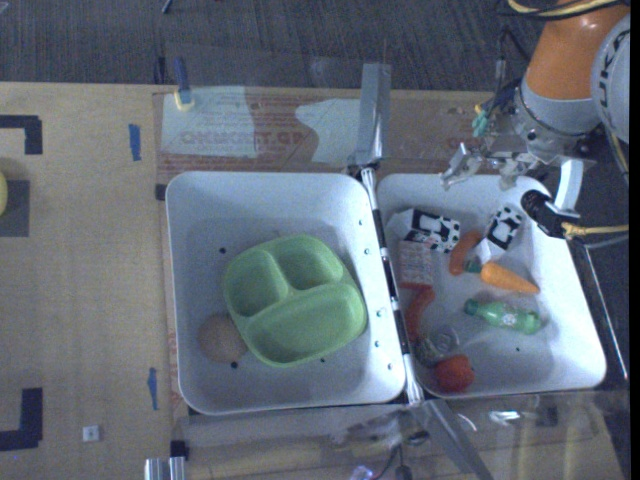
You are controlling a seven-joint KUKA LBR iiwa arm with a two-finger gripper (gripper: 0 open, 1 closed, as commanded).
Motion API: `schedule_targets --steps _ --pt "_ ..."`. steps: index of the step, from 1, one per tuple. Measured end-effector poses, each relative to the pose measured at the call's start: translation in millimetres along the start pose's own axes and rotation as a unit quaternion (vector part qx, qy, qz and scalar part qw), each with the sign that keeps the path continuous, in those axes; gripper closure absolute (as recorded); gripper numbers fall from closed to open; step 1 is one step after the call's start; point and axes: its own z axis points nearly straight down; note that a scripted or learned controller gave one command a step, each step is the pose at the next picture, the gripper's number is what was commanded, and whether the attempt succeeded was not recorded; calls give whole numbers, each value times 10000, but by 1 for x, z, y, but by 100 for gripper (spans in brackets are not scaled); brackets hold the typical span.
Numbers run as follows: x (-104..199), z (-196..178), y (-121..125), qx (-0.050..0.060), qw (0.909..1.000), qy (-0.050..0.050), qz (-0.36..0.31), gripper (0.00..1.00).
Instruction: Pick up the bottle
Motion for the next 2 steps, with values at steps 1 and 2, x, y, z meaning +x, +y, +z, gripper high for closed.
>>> schedule_targets --steps 1,2 --pt "-13 60 -68 -7 9917 -1 -1283 0" --pt "-64 87 -121 -2 9906 -3 -1366 0"
